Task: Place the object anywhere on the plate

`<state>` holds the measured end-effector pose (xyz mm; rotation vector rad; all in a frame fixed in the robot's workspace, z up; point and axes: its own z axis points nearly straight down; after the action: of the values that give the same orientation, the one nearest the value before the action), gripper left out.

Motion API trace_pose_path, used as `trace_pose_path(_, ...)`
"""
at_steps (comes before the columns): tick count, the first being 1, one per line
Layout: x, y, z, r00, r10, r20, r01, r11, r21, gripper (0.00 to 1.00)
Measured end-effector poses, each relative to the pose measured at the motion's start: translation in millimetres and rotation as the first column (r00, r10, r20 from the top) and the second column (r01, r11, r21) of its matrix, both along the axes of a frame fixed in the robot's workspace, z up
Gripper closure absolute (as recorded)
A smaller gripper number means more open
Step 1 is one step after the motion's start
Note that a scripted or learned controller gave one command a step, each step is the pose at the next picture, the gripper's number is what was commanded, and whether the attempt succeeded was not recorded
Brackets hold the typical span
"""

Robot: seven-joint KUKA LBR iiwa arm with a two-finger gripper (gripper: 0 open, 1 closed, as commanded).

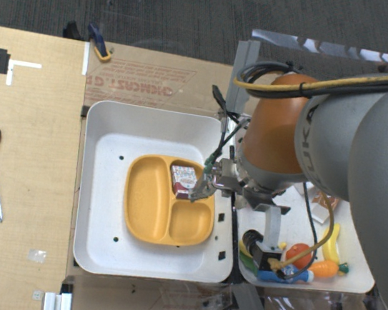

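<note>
Camera view, looking down at a slant: the grey arm (356, 132) with its orange band reaches in from the right, and its gripper (201, 186) sits low over the yellow divided plate (150, 198) in the left white bin (94, 193). Right under the tip lies the object (184, 179), a small packet with a red and white label, resting in the plate's upper-right compartment, up against the divider. Whether the jaws are clamped on it or have let go I cannot tell, because the wrist and cables crowd that spot. By my read the main job looks close to done: the packet appears to sit on the plate's surface, not hanging above it. What seems left is a clean release, if it hasn't come already, and a lift away without dragging the packet over the rim. Over in the right bin (356, 279), a jumble of colourful toy pieces (300, 264) waits beside the arm.
</note>
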<state>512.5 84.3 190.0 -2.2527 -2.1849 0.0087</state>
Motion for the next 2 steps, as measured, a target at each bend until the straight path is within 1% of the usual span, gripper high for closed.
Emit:
trace_pose_path(1, -3.6, 33.4, -10.4, 0.980, -0.201, 0.001, 0.201, 0.979, -0.002, 0.00)
trace_pose_path(2, -3.2, 32.0, -3.1, 0.980, -0.201, -0.003, 0.201, 0.980, -0.005, 1.00)
